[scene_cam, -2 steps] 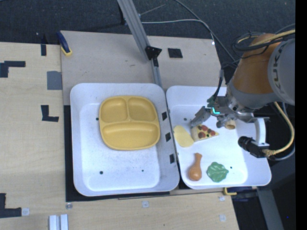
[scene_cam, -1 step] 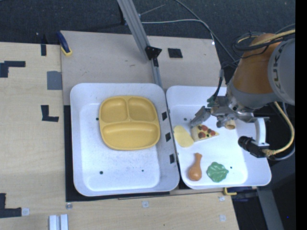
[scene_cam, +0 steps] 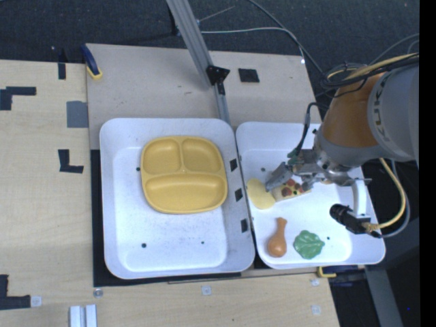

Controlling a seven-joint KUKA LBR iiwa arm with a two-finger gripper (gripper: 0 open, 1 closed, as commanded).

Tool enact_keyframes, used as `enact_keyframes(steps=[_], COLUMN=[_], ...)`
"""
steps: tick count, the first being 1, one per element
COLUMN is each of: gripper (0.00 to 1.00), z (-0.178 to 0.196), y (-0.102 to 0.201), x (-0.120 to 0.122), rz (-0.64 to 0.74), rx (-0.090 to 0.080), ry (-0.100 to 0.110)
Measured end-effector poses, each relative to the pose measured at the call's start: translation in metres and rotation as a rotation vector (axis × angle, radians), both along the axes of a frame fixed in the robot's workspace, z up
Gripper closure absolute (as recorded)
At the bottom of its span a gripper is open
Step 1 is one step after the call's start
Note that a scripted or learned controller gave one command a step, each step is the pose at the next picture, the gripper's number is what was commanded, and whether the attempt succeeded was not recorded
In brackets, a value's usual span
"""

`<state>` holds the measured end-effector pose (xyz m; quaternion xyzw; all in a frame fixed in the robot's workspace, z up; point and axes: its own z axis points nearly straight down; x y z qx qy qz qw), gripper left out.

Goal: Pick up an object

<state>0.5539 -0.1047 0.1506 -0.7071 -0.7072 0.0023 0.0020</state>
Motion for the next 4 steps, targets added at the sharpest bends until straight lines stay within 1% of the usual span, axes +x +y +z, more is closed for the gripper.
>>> enact_keyframes(steps=[1, 2, 3, 4], gripper=[0.0, 0.0, 1.0, 1.0], z=[-0.054, -0.062, -0.047, -0.003], y=[0.009, 0.007, 0.006, -0.001], x=[0.003, 0.005, 0.009, 0.011], rz=[0.001, -0.001, -0.001, 0.001], rx=[-0.002, -0.005, -0.009, 0.0], ry=[-0.005, -0.012, -0.027, -0.007])
